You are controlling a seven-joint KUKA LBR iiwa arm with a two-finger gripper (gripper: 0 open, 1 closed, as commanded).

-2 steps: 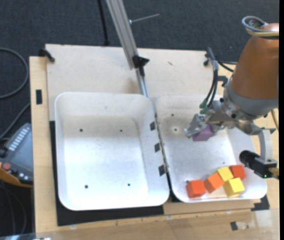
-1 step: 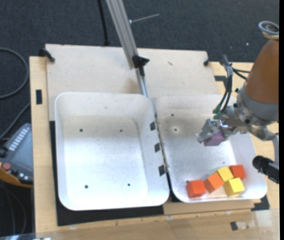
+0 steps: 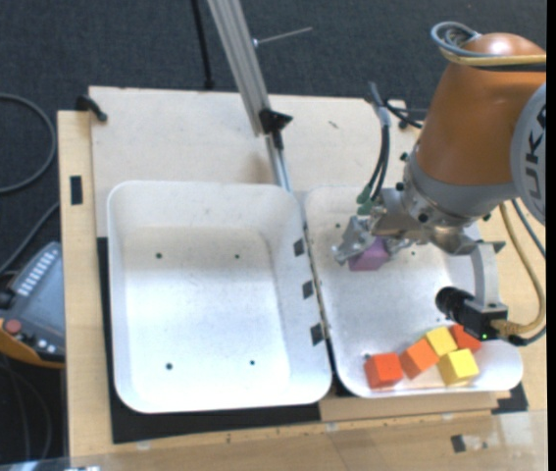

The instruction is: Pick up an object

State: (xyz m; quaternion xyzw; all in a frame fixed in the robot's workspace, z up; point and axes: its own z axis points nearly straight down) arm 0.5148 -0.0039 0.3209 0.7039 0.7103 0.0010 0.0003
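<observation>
The claw [image 3: 361,246] is seen low over the right bin [image 3: 395,297], at its far left part; a purple object [image 3: 371,256] is seen just beneath the fingers, but whether it is gripped cannot be told. Near the bin's front edge, orange blocks [image 3: 402,363] and yellow blocks [image 3: 451,354] are clustered, touching one another; the left bin [image 3: 209,292] is set beside it on the bench [image 3: 170,135].

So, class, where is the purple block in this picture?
The purple block lies in the right bin, in its upper part, right at the gripper. The orange and yellow blocks sit apart from it, along the bin's near edge.
</observation>
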